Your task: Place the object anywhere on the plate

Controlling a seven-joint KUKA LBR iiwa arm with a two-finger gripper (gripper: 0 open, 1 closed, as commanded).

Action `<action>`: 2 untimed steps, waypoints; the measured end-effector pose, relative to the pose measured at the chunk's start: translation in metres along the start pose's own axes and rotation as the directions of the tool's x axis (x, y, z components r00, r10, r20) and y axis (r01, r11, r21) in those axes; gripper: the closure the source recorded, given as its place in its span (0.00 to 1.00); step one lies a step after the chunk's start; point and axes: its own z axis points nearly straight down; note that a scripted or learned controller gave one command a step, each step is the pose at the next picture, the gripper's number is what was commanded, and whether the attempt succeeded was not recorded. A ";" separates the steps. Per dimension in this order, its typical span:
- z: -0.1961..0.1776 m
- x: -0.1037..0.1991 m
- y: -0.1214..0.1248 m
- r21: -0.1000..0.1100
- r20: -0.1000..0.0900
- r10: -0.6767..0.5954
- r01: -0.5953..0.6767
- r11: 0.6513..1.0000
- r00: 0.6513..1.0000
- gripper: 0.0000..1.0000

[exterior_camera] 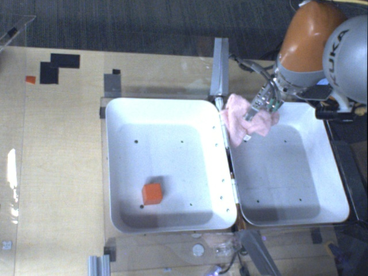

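My gripper (260,109) is over the far-left corner of the right shallow white bin (299,206), its fingers closed on a crumpled pink cloth (240,122) that hangs from them over the rim between the bins. I judge this the carry step. A small orange block (152,194) lies in the left white bin (172,119). I can't pick out any plate, so the next move calls for finding one before I let go.
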 end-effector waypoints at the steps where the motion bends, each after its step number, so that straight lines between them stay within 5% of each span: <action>1: -0.039 -0.002 0.003 0.000 -0.001 -0.005 0.005 1.000 1.000 1.00; 2: -0.043 0.052 0.024 -0.001 -0.003 -0.395 0.395 0.919 0.919 1.00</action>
